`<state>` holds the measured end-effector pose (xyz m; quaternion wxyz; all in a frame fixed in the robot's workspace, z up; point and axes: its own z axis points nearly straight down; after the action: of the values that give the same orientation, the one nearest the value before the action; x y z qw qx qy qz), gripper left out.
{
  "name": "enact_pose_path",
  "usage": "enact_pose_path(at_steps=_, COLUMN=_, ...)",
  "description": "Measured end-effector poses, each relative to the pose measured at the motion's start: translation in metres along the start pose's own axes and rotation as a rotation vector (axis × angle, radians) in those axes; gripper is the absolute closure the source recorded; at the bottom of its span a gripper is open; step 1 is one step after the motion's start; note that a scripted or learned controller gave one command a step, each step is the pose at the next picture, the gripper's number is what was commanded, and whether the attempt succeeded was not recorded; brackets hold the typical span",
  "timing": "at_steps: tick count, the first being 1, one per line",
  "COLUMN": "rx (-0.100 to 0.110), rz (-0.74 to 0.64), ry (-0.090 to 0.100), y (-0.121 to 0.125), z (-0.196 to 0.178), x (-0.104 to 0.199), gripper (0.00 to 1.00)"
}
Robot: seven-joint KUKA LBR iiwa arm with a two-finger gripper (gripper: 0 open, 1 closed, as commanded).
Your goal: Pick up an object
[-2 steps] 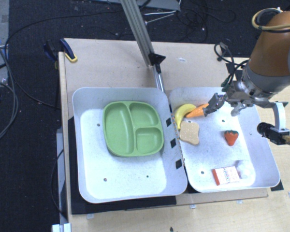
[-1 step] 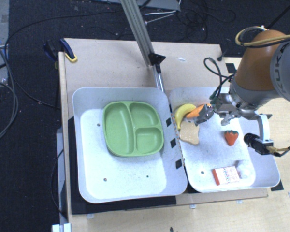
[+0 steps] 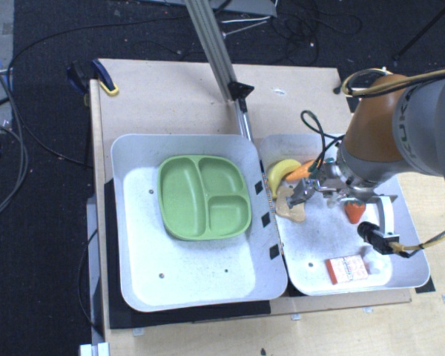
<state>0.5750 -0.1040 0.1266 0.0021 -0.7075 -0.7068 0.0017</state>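
Observation:
My gripper (image 3: 302, 193) hangs low in the right bin (image 3: 319, 262), near its left side, over a small heap of toy food. In that heap lie a yellow banana (image 3: 281, 172), an orange carrot (image 3: 300, 171) and a tan piece (image 3: 293, 212) just below the fingers. A red-orange object (image 3: 354, 212) sits under the wrist to the right. A red and white box (image 3: 348, 268) lies flat near the bin's front edge. Whether anything is between the fingers cannot be made out.
The left bin (image 3: 141, 273) holds a green divided plate (image 3: 205, 196). A metal pole (image 3: 211, 35) slants down from the top to the bins' shared rim. A black cable (image 3: 315, 128) loops above the wrist.

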Motion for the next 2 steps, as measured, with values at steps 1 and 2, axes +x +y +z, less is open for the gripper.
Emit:
enact_pose_path(at_steps=1, rx=-0.009, rz=0.000, ry=0.001, y=0.002, z=0.033, x=0.000, gripper=0.00)
enact_pose_path(at_steps=2, rx=-0.015, rz=0.000, ry=0.000, y=0.004, z=0.020, x=0.001, gripper=1.00)
